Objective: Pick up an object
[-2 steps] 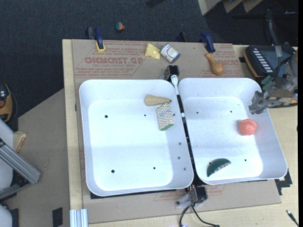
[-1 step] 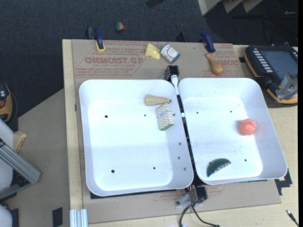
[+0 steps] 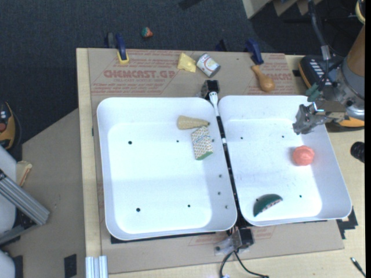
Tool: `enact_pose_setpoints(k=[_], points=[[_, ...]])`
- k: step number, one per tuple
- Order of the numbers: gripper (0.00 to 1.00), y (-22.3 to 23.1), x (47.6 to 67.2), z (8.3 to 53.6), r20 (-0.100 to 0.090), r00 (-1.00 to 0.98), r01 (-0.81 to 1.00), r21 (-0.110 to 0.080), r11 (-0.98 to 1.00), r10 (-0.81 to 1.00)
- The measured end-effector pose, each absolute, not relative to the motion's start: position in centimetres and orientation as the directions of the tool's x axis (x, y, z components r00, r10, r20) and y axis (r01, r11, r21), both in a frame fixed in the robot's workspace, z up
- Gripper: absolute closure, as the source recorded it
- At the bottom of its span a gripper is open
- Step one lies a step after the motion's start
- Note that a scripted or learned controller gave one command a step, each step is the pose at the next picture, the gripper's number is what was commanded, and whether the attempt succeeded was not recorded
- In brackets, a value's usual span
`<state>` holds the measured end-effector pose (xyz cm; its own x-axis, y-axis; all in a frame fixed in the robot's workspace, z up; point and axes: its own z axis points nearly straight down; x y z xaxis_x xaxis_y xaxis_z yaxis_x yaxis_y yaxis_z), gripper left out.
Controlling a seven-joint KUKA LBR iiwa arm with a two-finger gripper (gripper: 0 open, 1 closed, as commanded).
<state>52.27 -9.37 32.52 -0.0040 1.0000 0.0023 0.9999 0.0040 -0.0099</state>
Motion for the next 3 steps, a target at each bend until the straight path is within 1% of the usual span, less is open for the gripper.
enact_pose_setpoints(k=[1,2,3], points=[[1.00,-17.6,47.7,31.9,-0.001,0.008,1.000,-0.003,-0.008,1.000],[1.00,-14.9,51.8,43.2,-0.005,-0.005,1.000,0.017,0.005,1.000],[1.00,-9.1,55.9,32.8,0.003,-0.007,1.000,-0.008,0.007,1.000]])
